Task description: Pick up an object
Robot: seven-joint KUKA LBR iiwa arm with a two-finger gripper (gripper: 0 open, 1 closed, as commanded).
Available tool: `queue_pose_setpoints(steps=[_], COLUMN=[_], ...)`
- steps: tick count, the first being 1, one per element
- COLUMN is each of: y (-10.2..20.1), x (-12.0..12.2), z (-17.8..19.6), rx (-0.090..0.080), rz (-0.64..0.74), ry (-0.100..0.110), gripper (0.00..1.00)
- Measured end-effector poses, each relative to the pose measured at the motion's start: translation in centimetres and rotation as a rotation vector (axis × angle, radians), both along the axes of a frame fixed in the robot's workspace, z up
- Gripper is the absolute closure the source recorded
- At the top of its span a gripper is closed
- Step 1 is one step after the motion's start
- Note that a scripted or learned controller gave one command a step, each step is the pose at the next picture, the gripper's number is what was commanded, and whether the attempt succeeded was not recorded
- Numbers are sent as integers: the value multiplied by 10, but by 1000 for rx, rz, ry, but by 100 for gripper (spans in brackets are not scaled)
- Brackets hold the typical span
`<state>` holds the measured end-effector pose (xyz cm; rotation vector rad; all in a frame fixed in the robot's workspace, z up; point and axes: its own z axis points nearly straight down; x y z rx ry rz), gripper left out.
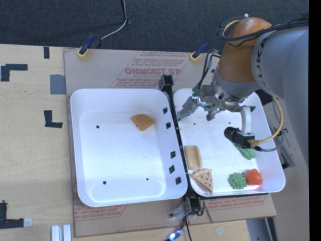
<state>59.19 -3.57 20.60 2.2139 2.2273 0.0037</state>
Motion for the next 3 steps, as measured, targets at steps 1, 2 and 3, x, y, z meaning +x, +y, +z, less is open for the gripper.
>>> queue_pose_setpoints(steps=[1,2,3], y=[29,90,86], x=[-15,-47,-43], z=[140,-33,-16], rx=[0,0,-2], rz=[-1,-1,-5], ry=[-9,24,11], gripper=[0,0,100])
